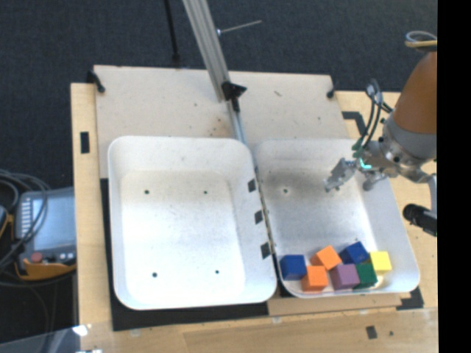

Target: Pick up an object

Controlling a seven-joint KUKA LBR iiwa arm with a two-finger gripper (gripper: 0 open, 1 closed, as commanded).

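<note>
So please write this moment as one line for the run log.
arm: over right bin | claw: above bare floor, holding nothing | blocks: clustered at near edge of right bin, untouched | left bin: no blocks | pick: not yet done

The robot arm (416,105) comes in from the right side. It has an orange band up high and a grey wrist below it. Thin cables run along the wrist. The gripper (353,179) hangs low over the right bin (294,197), near its far right edge. Its two grey fingers (338,176) are spread apart, with nothing between them.
</note>
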